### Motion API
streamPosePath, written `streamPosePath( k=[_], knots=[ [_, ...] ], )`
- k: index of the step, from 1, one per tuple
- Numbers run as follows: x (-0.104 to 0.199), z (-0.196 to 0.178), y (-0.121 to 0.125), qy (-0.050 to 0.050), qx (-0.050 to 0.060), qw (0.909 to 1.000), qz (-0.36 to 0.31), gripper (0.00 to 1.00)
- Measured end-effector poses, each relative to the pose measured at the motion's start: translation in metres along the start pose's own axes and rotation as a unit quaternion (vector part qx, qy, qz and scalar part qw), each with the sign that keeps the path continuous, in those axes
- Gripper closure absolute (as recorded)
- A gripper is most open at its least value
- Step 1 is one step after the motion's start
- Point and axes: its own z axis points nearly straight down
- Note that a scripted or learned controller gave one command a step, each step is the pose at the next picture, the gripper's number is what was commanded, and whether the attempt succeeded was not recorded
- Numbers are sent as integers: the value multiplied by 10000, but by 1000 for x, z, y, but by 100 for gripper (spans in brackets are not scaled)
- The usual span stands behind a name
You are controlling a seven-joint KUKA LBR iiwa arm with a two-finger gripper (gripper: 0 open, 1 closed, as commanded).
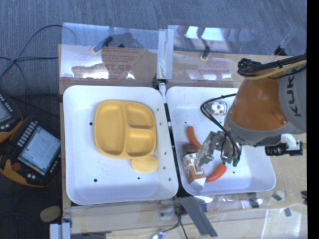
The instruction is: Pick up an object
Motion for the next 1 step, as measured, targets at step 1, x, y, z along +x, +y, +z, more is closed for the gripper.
streamPosePath(
  k=[1],
  knots=[
    [34,0,77,3,-4,9993,-364,100]
  ],
)
